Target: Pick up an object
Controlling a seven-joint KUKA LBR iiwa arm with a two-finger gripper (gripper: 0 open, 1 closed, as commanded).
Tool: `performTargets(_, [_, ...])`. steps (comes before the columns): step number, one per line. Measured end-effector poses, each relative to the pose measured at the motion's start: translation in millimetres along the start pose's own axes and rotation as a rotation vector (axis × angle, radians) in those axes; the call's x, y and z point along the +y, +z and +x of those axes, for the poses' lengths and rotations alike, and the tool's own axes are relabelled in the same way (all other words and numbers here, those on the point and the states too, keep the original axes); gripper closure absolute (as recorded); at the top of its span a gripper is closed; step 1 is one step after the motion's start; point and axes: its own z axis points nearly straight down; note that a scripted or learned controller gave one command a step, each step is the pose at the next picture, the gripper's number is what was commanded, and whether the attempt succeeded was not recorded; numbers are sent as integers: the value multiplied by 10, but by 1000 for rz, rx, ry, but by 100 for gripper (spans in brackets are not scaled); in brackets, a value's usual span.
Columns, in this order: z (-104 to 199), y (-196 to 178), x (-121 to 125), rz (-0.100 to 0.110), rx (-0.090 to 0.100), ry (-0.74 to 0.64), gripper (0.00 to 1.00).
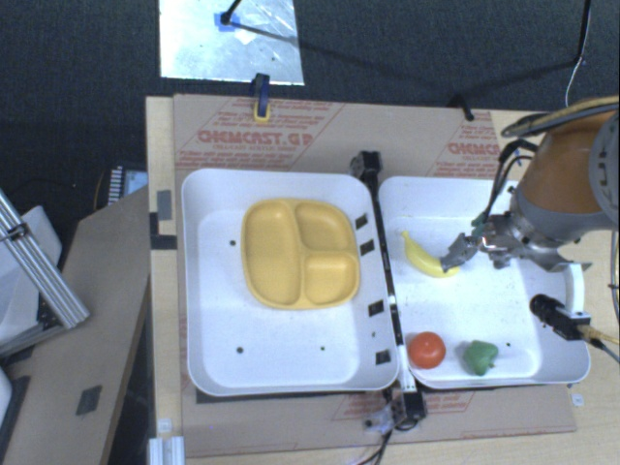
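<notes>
Camera view, "CHEMCAST GP" [256,136] printed on board, tool [457,257] touching banana [423,256]

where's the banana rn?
Banana lies in the right bin, upper-left area near the divider, with the gripper at its right end.

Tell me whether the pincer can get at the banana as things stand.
Probably yes: the pincer is right at the banana in the right bin, with nothing between them.

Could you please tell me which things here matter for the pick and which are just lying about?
In play: pincer, right at the banana in the right bin.

Lying about: tomato, green item, yellow plate in the left bin.
</notes>
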Motion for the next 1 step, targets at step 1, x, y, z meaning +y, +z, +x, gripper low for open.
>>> performTargets(1, [-45,608,-23,1,0,0,0])
